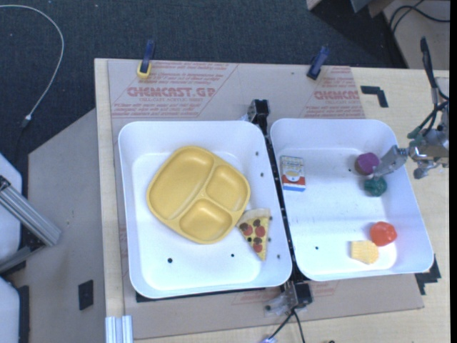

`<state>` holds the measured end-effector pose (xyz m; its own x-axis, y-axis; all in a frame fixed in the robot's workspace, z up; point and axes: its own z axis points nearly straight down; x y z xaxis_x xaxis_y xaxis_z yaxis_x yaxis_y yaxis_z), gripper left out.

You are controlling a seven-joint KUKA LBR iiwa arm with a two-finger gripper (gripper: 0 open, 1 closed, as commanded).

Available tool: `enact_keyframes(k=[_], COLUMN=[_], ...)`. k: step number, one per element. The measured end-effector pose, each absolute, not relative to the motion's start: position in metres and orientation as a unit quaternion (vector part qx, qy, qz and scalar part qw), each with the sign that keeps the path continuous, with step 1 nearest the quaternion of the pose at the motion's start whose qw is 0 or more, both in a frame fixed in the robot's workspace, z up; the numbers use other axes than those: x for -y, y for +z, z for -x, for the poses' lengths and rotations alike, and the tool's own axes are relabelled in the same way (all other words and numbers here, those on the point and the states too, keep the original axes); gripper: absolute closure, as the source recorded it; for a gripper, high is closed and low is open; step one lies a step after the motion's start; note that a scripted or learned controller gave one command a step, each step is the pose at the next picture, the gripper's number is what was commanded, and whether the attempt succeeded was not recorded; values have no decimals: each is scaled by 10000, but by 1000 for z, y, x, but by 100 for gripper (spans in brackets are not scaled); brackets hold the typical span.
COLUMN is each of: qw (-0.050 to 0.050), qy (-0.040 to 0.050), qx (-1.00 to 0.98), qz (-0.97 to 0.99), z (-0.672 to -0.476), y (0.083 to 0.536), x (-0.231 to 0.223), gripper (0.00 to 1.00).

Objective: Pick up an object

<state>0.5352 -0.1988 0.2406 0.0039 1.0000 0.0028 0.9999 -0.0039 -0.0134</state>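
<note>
Purple ball (366, 163) — touching the end effector (389, 162), just left.

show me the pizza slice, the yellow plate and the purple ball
pizza slice (256, 233), camera view, on its topped middle
yellow plate (198, 193), camera view, on the central divider
purple ball (366, 163), camera view, on its top

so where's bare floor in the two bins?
Right bin: open middle between small carton and red ball. Crowded top right: purple ball, teal piece, gripper. Left bin: yellow plate dominates; bare strip below it.
</note>
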Motion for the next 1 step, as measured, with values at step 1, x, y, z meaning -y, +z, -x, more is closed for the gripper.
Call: enact_keyframes(k=[1], qw=[-4], qy=[1], qx=[7072], qz=[7070], z=[-538], y=[248], x=[198], gripper=[0])
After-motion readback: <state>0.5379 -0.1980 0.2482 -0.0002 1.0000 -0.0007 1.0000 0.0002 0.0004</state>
